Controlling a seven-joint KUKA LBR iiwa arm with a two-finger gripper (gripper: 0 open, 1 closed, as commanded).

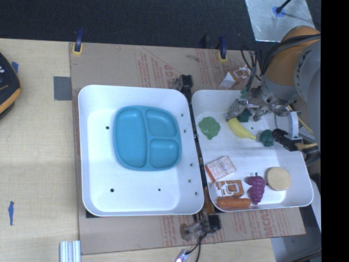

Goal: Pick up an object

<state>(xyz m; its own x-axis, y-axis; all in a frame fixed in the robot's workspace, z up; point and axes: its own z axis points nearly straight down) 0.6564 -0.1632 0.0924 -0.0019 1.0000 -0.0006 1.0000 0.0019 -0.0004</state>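
Cardboard-covered bench, two white bins; right bin [294,201] holds small toys. Gripper [246,109] low over right bin's far end, finger state unclear – cannot tell. Banana [240,129] just below gripper – likely light, stiff, slippery; grasp across its middle

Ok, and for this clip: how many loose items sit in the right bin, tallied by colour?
Green: 2, a leafy piece and a dark green piece
Yellow: 1, banana
Purple: 1, grapes
Tan: 1, round cookie
Orange: 1, carrot
Red-and-white: 2, packets
Total: 8
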